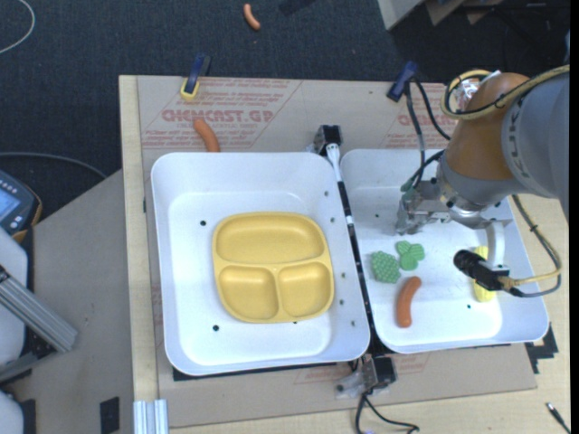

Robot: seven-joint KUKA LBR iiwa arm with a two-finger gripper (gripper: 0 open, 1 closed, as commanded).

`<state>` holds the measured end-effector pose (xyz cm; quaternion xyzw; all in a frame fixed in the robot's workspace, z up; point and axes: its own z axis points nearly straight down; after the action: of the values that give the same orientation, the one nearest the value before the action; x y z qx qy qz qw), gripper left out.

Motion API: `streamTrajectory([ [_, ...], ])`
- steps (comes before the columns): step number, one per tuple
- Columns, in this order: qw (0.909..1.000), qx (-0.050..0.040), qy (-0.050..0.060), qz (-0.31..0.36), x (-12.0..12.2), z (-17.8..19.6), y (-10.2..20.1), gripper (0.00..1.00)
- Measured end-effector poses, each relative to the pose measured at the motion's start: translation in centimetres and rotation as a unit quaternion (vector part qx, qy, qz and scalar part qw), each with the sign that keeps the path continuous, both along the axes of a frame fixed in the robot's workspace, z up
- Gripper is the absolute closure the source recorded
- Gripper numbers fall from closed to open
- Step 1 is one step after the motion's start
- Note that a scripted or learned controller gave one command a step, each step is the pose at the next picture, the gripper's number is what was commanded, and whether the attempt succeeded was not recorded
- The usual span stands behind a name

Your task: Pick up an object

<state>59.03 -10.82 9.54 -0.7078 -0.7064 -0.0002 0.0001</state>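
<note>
In the right bin [389, 174] lie a pale green knobbly piece [385, 266], a darker green broccoli-like piece [411, 254] touching it, an orange sausage [407, 300] nearer the front, and a yellow piece [484, 283] partly hidden by a black cable. My gripper [412, 221] hangs low over the bin's middle, just above and behind the two green pieces. I see nothing between its fingers.
The left bin [181, 242] holds a yellow three-compartment tray [271, 265]. An orange sausage [207, 135] lies on the cardboard behind the left bin, another [251, 16] on the floor. Clamps stand at the board's back edge. Cables trail over the right bin's right side.
</note>
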Motion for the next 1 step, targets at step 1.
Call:
streamTrajectory([
  [1,1.0000,-0.0009,-0.003,0.002,-0.45,5.10,0.81,1.00],
])
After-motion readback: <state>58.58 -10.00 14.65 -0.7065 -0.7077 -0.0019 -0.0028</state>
